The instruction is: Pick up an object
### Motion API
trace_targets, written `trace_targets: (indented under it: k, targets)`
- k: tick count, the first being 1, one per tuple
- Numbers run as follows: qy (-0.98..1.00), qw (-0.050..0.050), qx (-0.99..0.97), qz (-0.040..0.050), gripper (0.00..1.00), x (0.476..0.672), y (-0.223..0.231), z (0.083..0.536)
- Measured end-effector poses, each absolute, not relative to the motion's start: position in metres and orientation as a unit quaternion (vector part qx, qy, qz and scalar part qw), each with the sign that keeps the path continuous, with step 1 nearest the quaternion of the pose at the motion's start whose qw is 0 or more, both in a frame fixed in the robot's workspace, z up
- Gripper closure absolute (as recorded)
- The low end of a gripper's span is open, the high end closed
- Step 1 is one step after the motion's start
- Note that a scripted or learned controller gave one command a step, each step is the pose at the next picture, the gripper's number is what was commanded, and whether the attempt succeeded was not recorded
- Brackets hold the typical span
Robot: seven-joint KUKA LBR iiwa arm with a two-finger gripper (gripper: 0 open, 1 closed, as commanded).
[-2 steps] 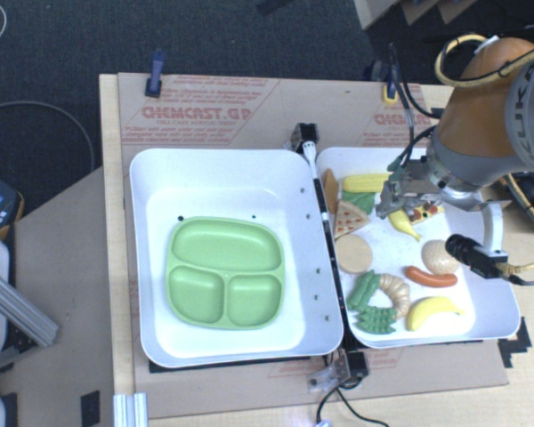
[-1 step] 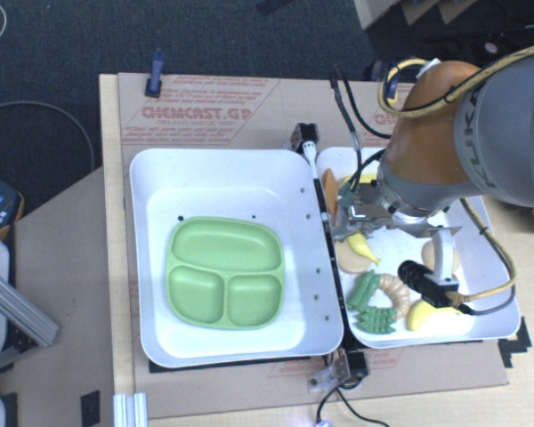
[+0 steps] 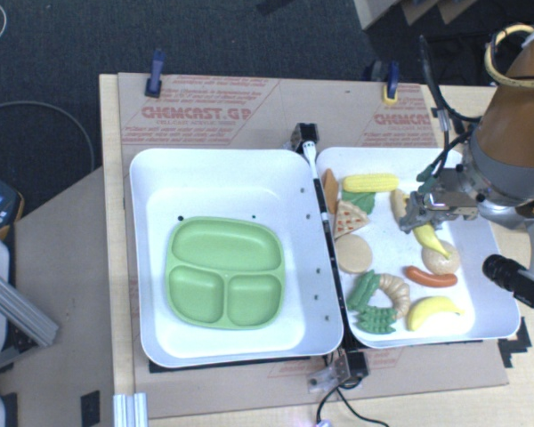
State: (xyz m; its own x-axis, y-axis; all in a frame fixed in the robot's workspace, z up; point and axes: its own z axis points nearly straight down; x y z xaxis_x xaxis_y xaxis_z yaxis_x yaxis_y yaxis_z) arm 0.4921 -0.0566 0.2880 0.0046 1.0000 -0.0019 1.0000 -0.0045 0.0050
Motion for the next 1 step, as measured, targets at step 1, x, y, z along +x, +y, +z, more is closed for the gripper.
trace_targets:
  k: [1]
  targets:
    - [0.71, -0.002, 0.704, -0.0005, 1.0, 0.4784, 0.0165, 0.2701]
